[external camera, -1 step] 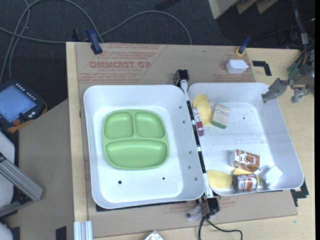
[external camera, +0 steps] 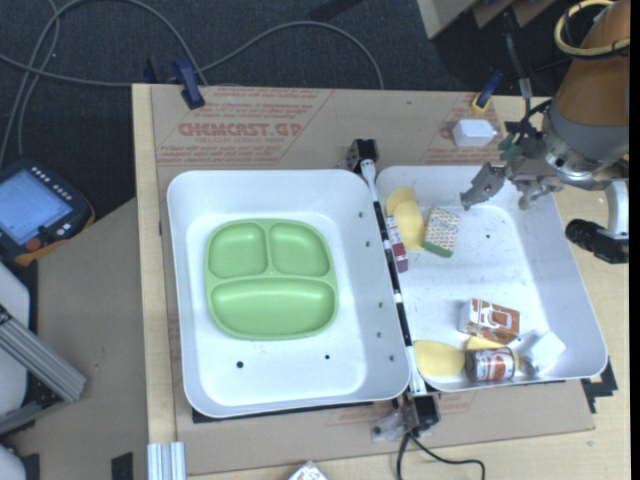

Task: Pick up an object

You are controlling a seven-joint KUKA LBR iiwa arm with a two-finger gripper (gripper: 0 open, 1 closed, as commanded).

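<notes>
**Gripper above the right bin's far edge, items below**

The gripper (external camera: 505, 183) hung over the far part of the right bin (external camera: 560, 268), fingers spread apart with nothing between them. Nearest it lay a small speckled packet (external camera: 442, 230), tilted, just beside a yellow lemon-like fruit (external camera: 402, 206). At the bin's near edge sat an orange-and-white carton (external camera: 492, 320), a can (external camera: 490, 365) on its side and a second yellow piece (external camera: 438, 358), well apart from the gripper.
</notes>
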